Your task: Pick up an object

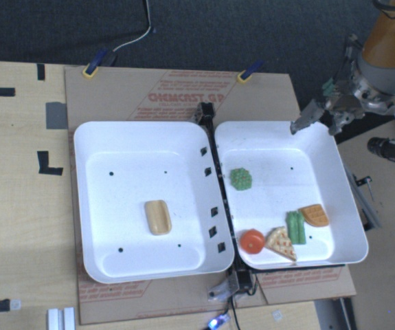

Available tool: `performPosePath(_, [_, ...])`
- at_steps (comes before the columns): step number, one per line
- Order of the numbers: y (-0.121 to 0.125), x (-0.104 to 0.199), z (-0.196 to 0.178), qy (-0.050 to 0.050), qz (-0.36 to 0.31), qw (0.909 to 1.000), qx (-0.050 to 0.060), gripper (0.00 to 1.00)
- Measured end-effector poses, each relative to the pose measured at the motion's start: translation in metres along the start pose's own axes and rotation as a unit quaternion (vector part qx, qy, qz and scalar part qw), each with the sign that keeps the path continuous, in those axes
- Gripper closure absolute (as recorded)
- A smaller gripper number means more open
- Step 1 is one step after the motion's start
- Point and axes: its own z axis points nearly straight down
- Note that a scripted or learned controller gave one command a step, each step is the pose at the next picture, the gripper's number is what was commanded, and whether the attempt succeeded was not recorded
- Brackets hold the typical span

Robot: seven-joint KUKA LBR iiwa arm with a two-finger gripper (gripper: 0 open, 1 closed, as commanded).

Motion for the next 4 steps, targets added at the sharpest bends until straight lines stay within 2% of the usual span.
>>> performPosePath(1, [-0.037,-0.026,0.094,0.001,0.002,1.0000,0.005,0.00])
performPosePath(2, [-0.103,-0.028,0.143,0.002,0.002,1.0000,0.005,0.00])
performPosePath(3, [-0.099,-0.027,0.130,0.000,0.000,1.0000,0.001,1.00])
performPosePath(4, [-0.140,0.024,0.192,0.001,0.000,1.0000,0.000,1.00])
